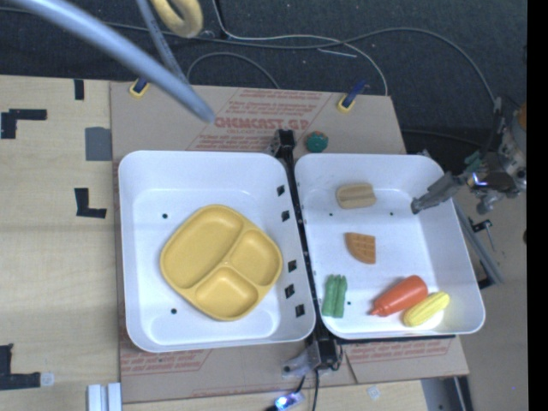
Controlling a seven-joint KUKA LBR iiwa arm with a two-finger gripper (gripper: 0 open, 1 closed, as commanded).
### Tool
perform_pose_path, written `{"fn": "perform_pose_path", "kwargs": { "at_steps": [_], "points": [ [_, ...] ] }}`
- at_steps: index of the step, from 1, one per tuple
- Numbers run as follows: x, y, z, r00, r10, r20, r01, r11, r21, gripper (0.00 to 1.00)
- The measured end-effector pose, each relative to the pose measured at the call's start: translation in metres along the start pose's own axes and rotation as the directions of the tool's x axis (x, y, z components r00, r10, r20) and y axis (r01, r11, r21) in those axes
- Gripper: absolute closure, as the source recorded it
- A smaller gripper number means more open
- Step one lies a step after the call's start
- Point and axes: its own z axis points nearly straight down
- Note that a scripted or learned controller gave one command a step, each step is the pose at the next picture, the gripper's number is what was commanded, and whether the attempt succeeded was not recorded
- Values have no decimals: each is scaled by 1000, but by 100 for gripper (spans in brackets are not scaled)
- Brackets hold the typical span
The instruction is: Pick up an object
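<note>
The right white bin (445, 229) holds several toy foods. A tan bread roll (355, 195) lies near its back wall and an orange wedge (361, 247) sits in its middle. Along the front are a green pod (334, 296), an orange carrot (399, 295) and a yellow corn cob (425, 309), the carrot and the corn touching. My gripper (431, 197) reaches in from the right over the bin's back right corner. It hangs right of the bread roll and apart from it, with nothing seen in its grasp.
The left white bin (141, 229) holds a yellow divided plate (221, 261). A small teal object (317, 141) lies on the cardboard behind the bins. A grey rod (103, 37) and a yellow loop (175, 2) cross the upper left. Cables trail behind.
</note>
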Motion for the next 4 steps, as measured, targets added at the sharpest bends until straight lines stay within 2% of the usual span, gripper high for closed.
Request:
{"fn": "perform_pose_path", "kwargs": {
  "at_steps": [1, 3, 4],
  "points": [
    [0, 2, -6, 1000, -3, 3, 3, 1000, -10, 0],
    [3, 7, 123, 1000, -3, 1, 3, 1000, -4, 0],
    [10, 1, 184, 1000, -4, 0, 4, 1000, -5, 0]
  ]
}}
